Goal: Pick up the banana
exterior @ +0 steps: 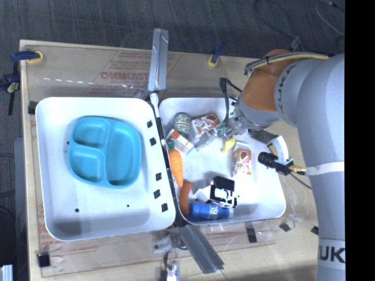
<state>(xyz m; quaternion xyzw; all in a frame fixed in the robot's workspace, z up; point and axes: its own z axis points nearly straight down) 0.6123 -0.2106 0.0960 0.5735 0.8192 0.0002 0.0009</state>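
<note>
Two white bins sit before you on the desk: the left bin [53,215] carries a blue tray [105,151]. Right of centre, the banana [228,143] lies touching the claw [227,129]; you cannot tell its grip state.

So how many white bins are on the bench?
2. The left bin holds a blue tray. The right bin holds the food items, including the banana near the claw.
</note>
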